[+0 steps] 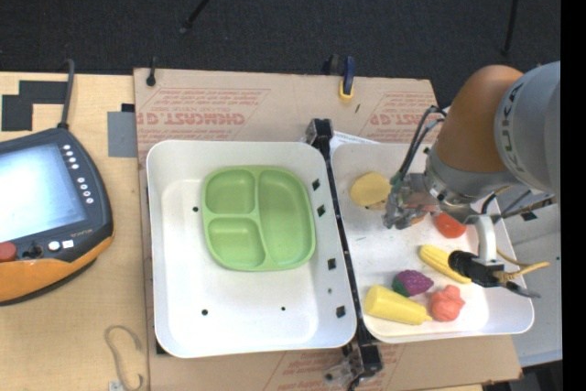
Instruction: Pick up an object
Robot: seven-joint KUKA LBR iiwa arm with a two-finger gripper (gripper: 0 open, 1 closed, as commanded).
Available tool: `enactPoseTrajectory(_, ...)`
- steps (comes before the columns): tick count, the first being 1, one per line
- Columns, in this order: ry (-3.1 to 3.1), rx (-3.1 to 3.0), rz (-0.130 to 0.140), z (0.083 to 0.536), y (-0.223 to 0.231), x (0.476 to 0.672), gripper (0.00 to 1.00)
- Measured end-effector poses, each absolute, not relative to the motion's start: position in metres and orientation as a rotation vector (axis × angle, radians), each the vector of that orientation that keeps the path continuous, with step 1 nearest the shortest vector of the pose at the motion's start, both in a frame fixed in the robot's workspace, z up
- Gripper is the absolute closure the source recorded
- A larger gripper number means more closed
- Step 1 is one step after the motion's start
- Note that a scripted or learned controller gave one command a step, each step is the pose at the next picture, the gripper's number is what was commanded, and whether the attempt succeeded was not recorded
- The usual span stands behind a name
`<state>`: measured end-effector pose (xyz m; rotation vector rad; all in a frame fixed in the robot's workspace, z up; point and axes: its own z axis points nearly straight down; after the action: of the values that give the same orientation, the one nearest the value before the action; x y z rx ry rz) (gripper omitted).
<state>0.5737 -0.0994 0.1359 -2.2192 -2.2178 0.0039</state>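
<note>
My gripper hangs low over the right bin, near its upper middle. A flat round yellow piece lies just to its left, very close to the gripper tip. A red piece shows just to its right, partly hidden by the wrist. Lower in the same bin lie a yellow corn cob, a purple piece, a yellow wedge and a pink-red strawberry-like piece. I see nothing held by the gripper.
The left bin holds a green divided plate. A ridge where the two bins meet runs just left of the gripper. A tablet pendant lies at the far left of the bench.
</note>
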Motion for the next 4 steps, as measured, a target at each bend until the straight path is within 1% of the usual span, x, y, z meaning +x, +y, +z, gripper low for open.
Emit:
enactPoseTrajectory(1, -2.217, -2.22, 0.004, 0.174, -0.103, 0.572, 1.0)
enactPoseTrajectory(2, -2.22, -2.22, 0.003, 0.223, -0.104, 0.573, 1.0)
enactPoseTrajectory(3, -2.222, -2.211, 0.004, 0.229, -0.05, 0.584, 1.0)
enactPoseTrajectory(4, -2.22, -2.21, 0.009, 0.215, 0.006, 0.582, 1.0)
